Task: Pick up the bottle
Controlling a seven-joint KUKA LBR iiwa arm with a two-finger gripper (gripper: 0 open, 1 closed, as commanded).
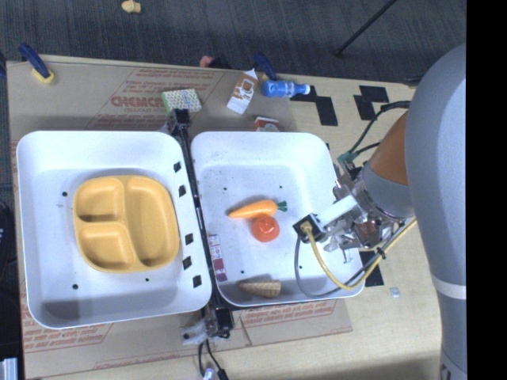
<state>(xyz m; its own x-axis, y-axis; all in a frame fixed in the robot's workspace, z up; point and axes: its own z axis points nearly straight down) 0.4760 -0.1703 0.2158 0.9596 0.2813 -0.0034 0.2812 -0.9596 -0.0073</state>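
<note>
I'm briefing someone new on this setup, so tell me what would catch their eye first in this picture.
The yellow divided tray in the left bin stands out most. Next come the orange carrot and the red-orange round thing just below it, mid right bin. The grey arm looms over that bin's right edge, and the blue bottle lies outside both bins, on the bench behind the right one.

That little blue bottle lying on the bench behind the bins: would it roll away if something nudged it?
Probably. The blue bottle lies on its side on flat cardboard and looks round, so a sideways nudge would likely roll it. It seems small and plastic, so probably light. Its smooth surface might slip in a loose grip.
</note>
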